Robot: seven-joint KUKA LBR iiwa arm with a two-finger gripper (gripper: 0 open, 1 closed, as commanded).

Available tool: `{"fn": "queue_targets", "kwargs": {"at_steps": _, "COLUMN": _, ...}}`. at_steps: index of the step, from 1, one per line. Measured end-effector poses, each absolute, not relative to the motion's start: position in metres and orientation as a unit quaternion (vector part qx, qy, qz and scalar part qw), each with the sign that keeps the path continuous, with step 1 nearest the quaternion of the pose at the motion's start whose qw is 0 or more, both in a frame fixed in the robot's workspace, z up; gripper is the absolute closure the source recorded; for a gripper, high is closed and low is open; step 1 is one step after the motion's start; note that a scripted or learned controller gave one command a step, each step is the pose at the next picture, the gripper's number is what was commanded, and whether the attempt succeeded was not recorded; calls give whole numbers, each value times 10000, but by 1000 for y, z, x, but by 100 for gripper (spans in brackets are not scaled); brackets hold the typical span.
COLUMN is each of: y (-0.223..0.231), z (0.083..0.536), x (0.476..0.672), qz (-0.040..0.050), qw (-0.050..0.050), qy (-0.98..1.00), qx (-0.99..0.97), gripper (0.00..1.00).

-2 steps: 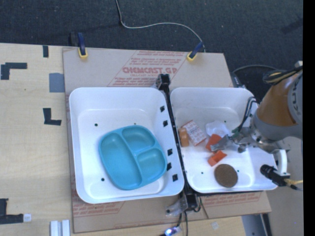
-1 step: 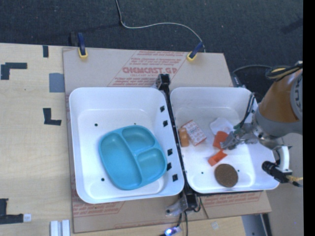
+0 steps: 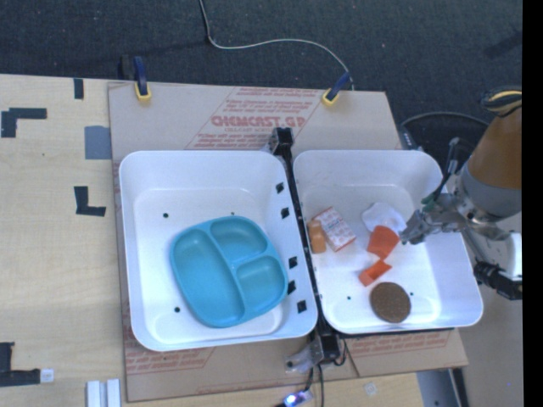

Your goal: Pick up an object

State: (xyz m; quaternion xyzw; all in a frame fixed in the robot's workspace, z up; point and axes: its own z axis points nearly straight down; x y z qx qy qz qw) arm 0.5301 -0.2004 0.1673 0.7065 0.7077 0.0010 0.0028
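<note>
Pick candidates sit clustered in the right bin (image 3: 339, 164): orange block (image 3: 383, 242), small orange piece (image 3: 374, 272), brown disc (image 3: 391, 302), a packet (image 3: 336, 229), a clear wrapper (image 3: 379, 215). Tool (image 3: 413, 231) sits low, just right of the orange block, likely lining up on it. Can't tell its state. Blue divided plate (image 3: 229, 270) is alone in the left bin (image 3: 140, 227).

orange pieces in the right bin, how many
2. A larger orange block lies mid-bin, just left of the gripper; a smaller orange piece lies below it, above the brown disc. The arm may hide more.
</note>
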Motion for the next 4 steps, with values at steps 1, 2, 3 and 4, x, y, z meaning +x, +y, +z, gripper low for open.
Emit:
{"fn": "queue_targets", "kwargs": {"at_steps": 1, "y": -190, "z": 225, "x": 533, "qz": 13, "qw": 26, "qy": 7081, "qx": 7062, "gripper": 100}}
{"fn": "queue_targets", "kwargs": {"at_steps": 2, "y": -198, "z": 285, "x": 535, "qz": 10, "qw": 30, "qy": 7076, "qx": 7066, "gripper": 100}}
{"fn": "queue_targets", "kwargs": {"at_steps": 3, "y": -148, "z": 265, "x": 533, "qz": -2, "qw": -12, "qy": 7089, "qx": 7053, "gripper": 100}}
{"fn": "queue_targets", "kwargs": {"at_steps": 4, "y": -87, "z": 250, "x": 536, "qz": 0, "qw": -15, "qy": 7096, "qx": 7046, "gripper": 100}}
